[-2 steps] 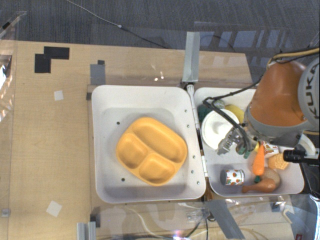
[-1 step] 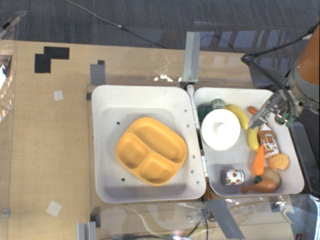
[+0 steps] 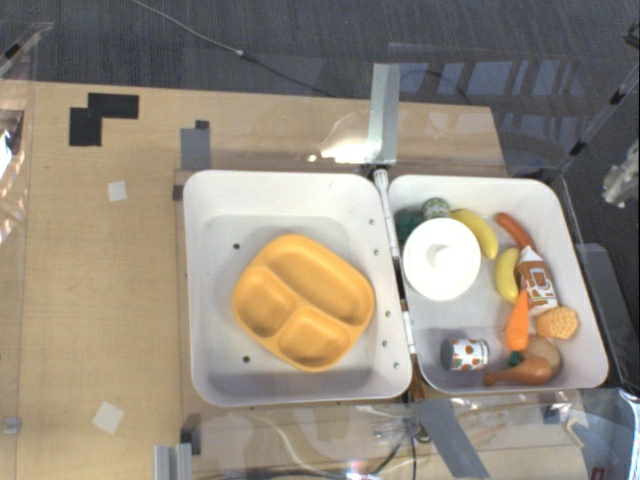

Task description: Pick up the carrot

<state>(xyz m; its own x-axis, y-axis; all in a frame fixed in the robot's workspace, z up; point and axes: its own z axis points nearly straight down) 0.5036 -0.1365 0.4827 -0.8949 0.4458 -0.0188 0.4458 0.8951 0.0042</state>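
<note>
The carrot [image 3: 517,320] is small and orange, with a green end pointing toward the front. It lies nearly upright in the picture, in the right-hand part of the right bin [image 3: 585,363]. A brown-labelled bottle [image 3: 535,280] touches its upper end. A round tan biscuit [image 3: 557,323] sits just to its right, and a brown drumstick [image 3: 522,371] lies below it. A pale grey bit of the arm [image 3: 625,176] shows at the right edge, well above and outside the bin.
The right bin also holds a white round bowl [image 3: 441,258], a banana [image 3: 478,232], a yellow fruit [image 3: 507,273], a red sausage [image 3: 513,230], a small can [image 3: 464,352] and green items [image 3: 420,215]. A yellow divided plate [image 3: 303,300] lies in the left bin [image 3: 210,228].
</note>
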